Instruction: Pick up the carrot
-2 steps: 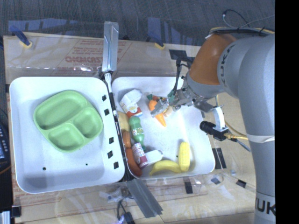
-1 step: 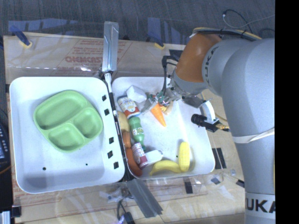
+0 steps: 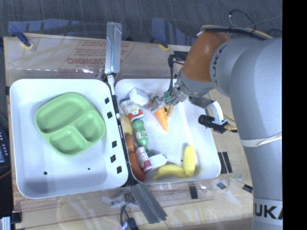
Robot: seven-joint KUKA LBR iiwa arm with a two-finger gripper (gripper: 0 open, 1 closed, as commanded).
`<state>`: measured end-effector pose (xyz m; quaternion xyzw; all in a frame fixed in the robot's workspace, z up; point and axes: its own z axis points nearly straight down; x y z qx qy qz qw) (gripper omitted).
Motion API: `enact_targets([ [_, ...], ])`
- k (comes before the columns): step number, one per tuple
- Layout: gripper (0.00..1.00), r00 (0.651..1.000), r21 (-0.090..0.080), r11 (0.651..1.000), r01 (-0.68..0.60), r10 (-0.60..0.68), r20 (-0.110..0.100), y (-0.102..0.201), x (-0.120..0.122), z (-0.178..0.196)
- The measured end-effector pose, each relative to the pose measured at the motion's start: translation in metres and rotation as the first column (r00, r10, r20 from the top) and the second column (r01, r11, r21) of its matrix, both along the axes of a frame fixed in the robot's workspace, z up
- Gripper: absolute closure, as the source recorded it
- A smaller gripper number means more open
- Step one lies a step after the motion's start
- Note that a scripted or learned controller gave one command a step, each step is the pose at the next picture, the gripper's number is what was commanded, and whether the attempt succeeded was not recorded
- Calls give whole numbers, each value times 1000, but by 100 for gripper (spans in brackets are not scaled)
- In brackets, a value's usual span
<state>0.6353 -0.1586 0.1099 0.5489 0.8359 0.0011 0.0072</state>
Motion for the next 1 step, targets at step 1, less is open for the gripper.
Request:
enact_targets([
  [1,100,988,4,988,-153,153,-10,42,-32,100],
])
